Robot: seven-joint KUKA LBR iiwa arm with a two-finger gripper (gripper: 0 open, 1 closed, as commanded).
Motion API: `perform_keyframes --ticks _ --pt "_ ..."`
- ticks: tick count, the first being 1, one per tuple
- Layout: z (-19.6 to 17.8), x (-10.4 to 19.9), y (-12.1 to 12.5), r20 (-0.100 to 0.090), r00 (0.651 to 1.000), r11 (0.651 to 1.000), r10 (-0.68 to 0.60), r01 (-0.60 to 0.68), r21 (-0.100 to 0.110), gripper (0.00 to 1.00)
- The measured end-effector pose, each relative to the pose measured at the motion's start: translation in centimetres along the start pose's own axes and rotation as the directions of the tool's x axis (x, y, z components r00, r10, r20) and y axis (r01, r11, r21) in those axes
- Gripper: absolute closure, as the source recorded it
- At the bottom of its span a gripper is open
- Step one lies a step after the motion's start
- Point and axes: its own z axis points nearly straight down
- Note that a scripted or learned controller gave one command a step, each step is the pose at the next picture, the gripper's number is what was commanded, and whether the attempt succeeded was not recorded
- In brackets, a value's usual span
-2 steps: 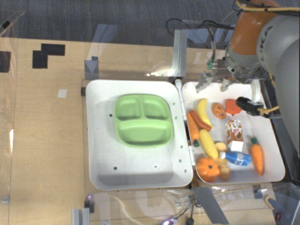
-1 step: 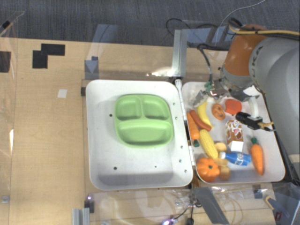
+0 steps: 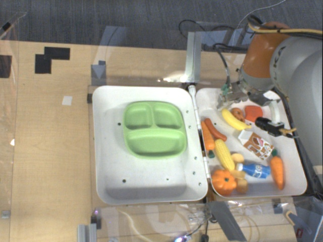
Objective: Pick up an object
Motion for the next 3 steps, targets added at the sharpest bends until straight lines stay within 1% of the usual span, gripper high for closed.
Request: perform_keyframes --ticks 1,2,3 --pt "-10.2 4.2 0.8 -0.001 0.993 0.993 0.12 -0.12 0.008 1.0" --pt "-10.1 4.2 0.8 -0.001 0.993 0.993 0.119 -0.119 0.009 0.0" --pt "-3.7 0.4 -2.3 -0.002 0.998 0.998 0.067 -0.067 0.011 0.0"
